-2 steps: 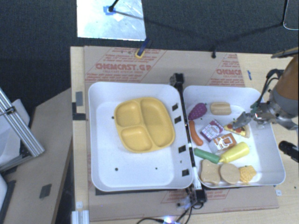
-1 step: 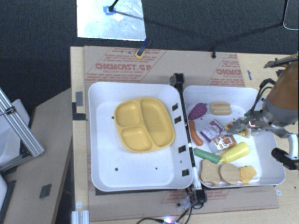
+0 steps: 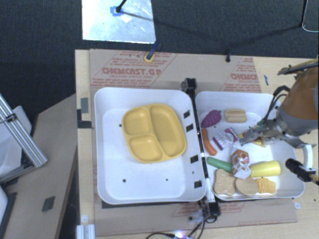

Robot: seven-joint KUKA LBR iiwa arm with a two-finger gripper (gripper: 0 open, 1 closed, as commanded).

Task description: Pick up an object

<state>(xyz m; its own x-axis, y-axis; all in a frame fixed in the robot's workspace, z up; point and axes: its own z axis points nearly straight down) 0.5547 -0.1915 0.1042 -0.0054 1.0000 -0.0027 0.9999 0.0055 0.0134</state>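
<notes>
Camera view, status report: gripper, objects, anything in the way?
Gripper low in right bin, fingers unclear. Nearest: small packet, carton, yellow cylinder. Items crowded. Yellow divided plate in left bin.

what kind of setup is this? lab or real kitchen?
Likely a robot lab bench. Two white bins sit on a protective sheet, one holding a yellow divided plate, the other toy food such as a purple grape bunch, with the arm reaching in.

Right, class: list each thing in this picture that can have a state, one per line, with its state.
Yellow divided plate: lying flat in the left bin, compartments bare.
Purple grapes: resting in the right bin.
Small carton: tipped on its side.
Yellow cylinder: lying down.
Pincer: low over the right bin, grasp unclear.
</notes>
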